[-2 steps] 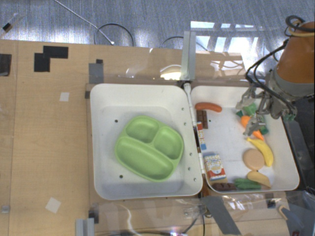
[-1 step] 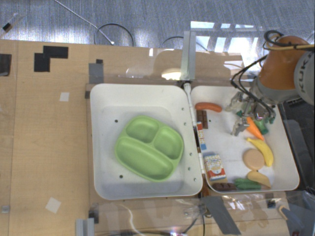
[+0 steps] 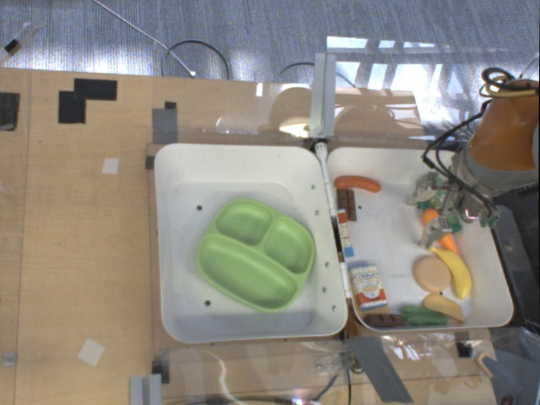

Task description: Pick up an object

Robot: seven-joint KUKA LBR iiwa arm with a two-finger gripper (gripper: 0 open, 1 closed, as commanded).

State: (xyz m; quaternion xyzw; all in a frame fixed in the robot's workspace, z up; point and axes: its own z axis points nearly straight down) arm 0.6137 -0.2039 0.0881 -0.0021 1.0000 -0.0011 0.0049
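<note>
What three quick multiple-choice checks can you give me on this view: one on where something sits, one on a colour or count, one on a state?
1. Where is the green plate?
A. In the left bin
B. In the right bin
C. On the bare bench

2. How many sections does the green plate have?
A. Two
B. Three
C. Five

3. How does the banana lie?
A. Held up above the bin
B. Resting on the green plate
C. Flat on the floor of the right bin, beside a tan round piece

Answers: 1 A, the plate lies in the middle of the left bin. 2 B, one long section and two smaller ones show. 3 C, the banana lies on the bin floor, with the gripper above it near the far right side.
</note>
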